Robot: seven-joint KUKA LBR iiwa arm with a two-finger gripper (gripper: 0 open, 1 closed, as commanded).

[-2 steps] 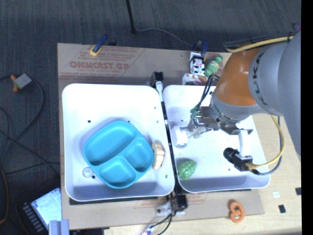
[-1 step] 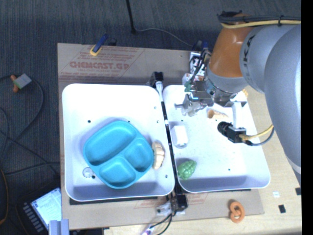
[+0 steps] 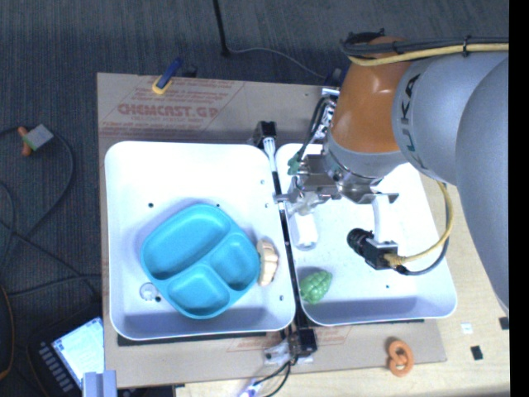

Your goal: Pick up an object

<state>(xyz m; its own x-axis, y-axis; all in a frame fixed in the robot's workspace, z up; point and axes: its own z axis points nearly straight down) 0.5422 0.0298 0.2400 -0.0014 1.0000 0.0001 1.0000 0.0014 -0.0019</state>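
Note:
My gripper hangs low over the left side of the right bin, close to the wall shared by the two bins. The wrist and the orange band above it cover most of it. A green knobbly object lies in the right bin just in front of the gripper, apart from it. In the left bin a blue divided plate lies flat, with a cream-coloured object against its right edge. I see nothing held in the gripper.
A black part on a yellow cable hangs over the right bin's middle. A small clear object lies at the plate's left corner. On the bench sit an orange ring at the front right and a blue-and-yellow tool at the back left.

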